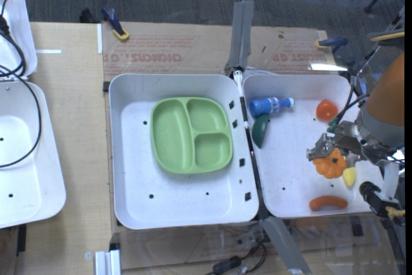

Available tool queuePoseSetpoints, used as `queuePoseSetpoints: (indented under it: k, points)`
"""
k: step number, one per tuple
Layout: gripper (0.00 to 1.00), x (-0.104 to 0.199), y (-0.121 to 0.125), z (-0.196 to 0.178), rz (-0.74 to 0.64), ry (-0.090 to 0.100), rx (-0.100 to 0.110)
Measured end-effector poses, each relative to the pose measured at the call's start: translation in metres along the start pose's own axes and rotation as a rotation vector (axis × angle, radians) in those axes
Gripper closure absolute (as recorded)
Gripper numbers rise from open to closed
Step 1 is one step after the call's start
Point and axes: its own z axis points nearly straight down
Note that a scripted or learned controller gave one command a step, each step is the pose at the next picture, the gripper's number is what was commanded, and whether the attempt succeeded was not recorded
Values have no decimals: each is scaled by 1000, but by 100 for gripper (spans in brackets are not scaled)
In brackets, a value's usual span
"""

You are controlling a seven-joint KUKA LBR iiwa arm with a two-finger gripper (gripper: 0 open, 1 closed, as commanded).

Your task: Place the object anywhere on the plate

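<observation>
A broad orange band (393, 96) is seen above the wrist, followed by a grey ribbed collar (380, 132). Black cables (356, 92) are routed alongside the arm. The pincer (325, 150) is built of grey metal parts with green marks.

Two white bins (129, 158) on bench (77, 74)

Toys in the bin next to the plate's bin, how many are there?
6: a blue bottle and dark green piece at the left wall, a red-orange ball, an orange pumpkin-like toy under the gripper, a yellow piece, a sausage. The arm may hide more.
</observation>
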Motion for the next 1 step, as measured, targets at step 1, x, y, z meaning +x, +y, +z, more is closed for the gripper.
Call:
queuePoseSetpoints:
  k: [1]
  points:
    - [100, 68, 34, -6, 37, -1, 3]
